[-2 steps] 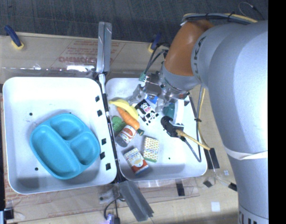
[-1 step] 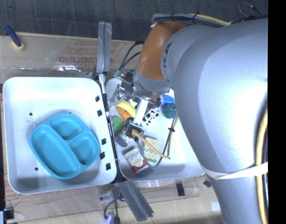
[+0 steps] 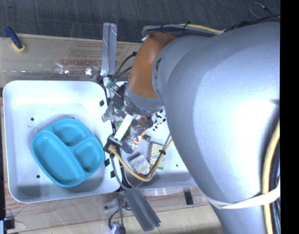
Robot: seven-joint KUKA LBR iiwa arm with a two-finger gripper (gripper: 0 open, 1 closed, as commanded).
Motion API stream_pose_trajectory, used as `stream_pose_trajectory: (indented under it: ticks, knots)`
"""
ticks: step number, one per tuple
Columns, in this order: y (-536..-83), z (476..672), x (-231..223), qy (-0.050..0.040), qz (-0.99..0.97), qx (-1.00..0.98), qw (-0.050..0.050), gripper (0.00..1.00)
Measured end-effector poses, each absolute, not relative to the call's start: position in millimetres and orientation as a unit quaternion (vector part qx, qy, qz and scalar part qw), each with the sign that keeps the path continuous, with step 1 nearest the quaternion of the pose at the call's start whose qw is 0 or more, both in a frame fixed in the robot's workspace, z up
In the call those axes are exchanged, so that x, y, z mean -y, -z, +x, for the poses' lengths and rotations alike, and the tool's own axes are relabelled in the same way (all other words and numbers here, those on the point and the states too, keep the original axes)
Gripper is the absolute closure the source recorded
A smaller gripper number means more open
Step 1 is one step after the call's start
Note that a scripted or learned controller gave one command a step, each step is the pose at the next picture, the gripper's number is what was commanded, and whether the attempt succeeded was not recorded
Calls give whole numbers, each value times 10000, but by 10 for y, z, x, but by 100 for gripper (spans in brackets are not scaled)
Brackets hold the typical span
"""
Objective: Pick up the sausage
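Note:
The arm reaches over the right bin (image 3: 181,178) and hides most of it. My gripper (image 3: 126,130) hangs low at that bin's left side, close to the wall between the two bins. Right beside it a small orange-and-white item (image 3: 138,140) peeks out; whether this is the sausage is unclear. I cannot make out anything held in the gripper.
A blue divided plate (image 3: 66,152) lies in the left bin (image 3: 22,96). Two small printed packets (image 3: 140,164) (image 3: 156,156) lie in the right bin just below the gripper. A yellow cable loops beneath them. A blue-handled tool (image 3: 13,37) rests on the bench at far left.

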State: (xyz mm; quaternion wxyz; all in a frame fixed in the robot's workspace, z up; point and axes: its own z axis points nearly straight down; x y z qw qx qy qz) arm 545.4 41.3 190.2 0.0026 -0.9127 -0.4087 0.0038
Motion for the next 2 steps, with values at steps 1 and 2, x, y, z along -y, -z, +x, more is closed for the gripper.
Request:
stream_pose_trajectory:
  ticks: [1, 2]
  knots:
    - [-1905, 6060, -895, -25, -9529, 3032, 10, 0]
    - [-1300, 6270, -1104, -40, -9503, 3115, 21, 0]
